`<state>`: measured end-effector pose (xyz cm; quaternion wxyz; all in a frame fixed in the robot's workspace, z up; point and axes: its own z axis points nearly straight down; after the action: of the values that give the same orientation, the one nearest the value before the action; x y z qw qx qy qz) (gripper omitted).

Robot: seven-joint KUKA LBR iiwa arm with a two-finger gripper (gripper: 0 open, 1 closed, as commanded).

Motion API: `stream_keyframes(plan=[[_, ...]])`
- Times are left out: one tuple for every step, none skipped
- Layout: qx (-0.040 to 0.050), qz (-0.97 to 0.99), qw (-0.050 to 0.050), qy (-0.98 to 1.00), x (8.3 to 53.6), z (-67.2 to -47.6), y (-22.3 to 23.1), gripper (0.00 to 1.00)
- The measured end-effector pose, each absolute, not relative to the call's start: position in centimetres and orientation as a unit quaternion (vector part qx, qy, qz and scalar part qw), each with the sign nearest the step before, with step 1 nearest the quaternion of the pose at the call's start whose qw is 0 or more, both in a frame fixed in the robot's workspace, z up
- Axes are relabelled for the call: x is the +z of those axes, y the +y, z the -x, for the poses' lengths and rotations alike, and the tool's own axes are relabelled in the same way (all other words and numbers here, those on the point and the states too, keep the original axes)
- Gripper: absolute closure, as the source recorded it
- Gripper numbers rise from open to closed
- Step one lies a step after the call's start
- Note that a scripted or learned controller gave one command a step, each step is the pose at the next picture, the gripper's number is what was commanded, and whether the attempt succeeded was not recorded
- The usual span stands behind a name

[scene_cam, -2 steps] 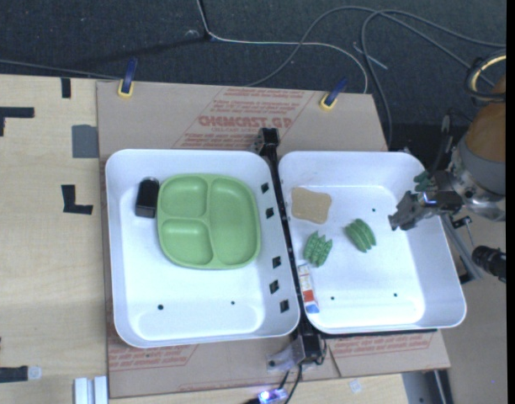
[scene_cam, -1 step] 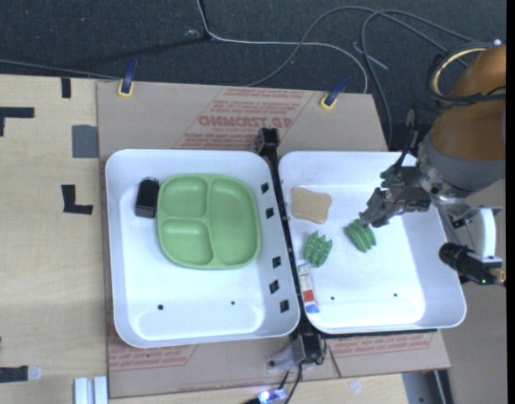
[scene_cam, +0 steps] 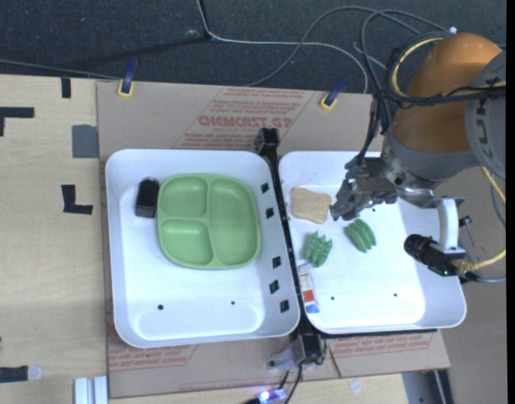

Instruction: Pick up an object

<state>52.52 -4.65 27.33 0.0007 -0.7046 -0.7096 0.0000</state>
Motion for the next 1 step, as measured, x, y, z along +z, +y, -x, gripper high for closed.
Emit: stream_keyframes(plan=[[0.0011, 0.705, 0.001, -0.709, 25.92, -52.85, -0.29, 1.0]])
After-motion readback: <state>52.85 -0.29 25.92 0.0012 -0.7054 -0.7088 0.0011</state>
